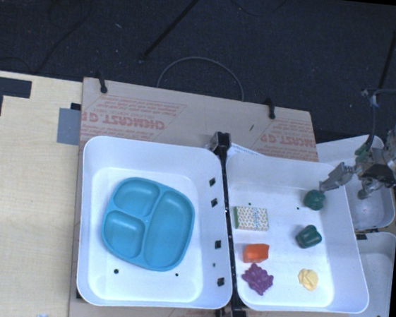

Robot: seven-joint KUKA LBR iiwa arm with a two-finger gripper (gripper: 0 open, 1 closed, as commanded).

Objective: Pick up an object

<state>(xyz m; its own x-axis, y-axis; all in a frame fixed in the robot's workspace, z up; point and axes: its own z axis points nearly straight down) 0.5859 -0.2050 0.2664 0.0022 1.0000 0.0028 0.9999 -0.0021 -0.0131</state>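
The right bin [323, 303] holds several small items: a teal round piece [314, 199], a dark green piece [308, 236], a patterned white block [251, 218], an orange block [256, 252], a purple grape bunch [258, 278] and a yellow piece [308, 278]. My gripper [350, 182] hangs over the bin's upper right corner, just up and right of the teal piece. Its fingers are spread open with nothing between them.
The left bin [102, 157] holds a blue divided plate [149, 223]. A black divider [221, 221] runs between the two bins. Both bins rest on a cardboard sheet [188, 121], with a wooden bench top [16, 197] to the left.
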